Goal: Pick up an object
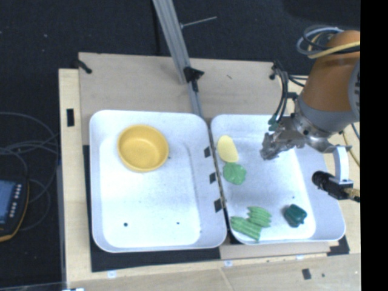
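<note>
hovering over the upper part of the right bin (315,220), the claw (274,145) hangs from the grey wrist with bare white floor beneath it; nothing shows between its tips, and whether they are apart or together cannot be told from this slant. nearest candidates lie to its left against the divider: yellow piece (227,149), round green piece (234,174) just below it. green ridged pieces (252,220) and dark teal piece (295,214) sit near the front wall. left bin (103,180) holds a yellow bowl (143,148). judgement: pick not yet begun; wall-hugging pieces leave little clearance.
</note>
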